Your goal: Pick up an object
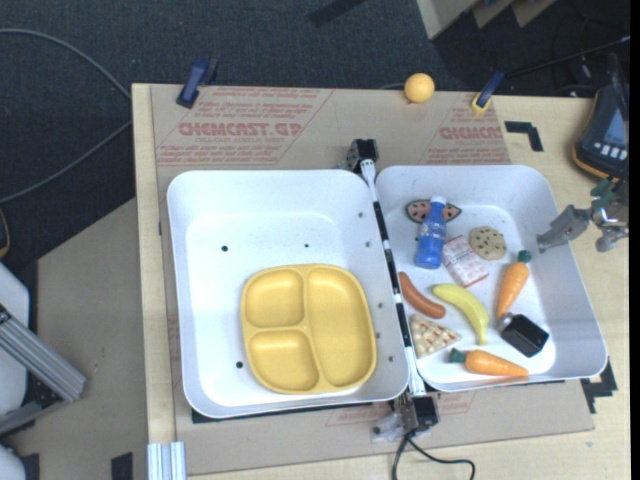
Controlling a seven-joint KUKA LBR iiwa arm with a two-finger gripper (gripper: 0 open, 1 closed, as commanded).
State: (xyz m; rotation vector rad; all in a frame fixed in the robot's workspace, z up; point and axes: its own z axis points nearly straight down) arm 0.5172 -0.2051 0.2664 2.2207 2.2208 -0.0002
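The camera view gives us the bench (300, 118) from above, with two white bins side by side; in the left bin (200, 218) a yellow divided plate (308, 326) lies toward its near edge; the right bin (570, 308) holds all the small things. We find a blue bottle (431, 238) near the far left corner, with a cookie-like piece (432, 209) just behind it and a round cookie (487, 241) to its right; a small packet (465, 261) lies between bottle and cookie; a sausage (421, 295) rests along the left edge, a banana (464, 308) just beside it, a waffle-like wedge (433, 337) nearer the front; one carrot (512, 283) lies toward the right edge, another carrot (487, 363) by the near edge, a black block (524, 334) between them. The gripper (565, 226) sits over the right bin's far right edge, above its rim, with nothing seen in it; we cannot tell how wide it stands. An orange ball (419, 87) lies at the bench's far edge.
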